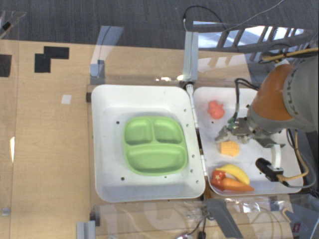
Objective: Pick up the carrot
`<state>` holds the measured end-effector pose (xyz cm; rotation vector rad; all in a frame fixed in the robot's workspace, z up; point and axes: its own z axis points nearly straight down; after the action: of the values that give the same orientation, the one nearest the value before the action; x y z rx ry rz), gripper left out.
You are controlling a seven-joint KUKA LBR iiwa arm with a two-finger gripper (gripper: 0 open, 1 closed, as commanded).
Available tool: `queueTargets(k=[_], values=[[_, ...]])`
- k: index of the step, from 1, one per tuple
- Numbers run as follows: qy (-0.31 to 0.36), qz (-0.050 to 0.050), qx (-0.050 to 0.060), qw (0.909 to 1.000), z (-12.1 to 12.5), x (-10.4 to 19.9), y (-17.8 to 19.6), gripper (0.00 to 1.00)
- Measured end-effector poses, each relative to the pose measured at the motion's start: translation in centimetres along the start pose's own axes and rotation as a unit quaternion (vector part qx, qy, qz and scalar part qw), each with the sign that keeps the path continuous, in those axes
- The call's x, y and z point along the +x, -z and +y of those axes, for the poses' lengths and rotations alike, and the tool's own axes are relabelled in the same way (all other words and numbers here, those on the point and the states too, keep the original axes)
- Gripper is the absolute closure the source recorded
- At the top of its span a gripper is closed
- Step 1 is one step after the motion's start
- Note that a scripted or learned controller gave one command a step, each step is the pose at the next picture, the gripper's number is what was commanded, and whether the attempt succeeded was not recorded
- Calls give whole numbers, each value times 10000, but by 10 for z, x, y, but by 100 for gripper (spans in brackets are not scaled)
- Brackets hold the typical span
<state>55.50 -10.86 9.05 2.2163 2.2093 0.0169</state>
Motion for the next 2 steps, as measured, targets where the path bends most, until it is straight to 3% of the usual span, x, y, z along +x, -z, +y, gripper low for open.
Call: queueTargets(k=[1,2], values=[[-569,-3,15,9984,23,-38,-1,0],[-691,2,11,9976,-21,6,0,0]])
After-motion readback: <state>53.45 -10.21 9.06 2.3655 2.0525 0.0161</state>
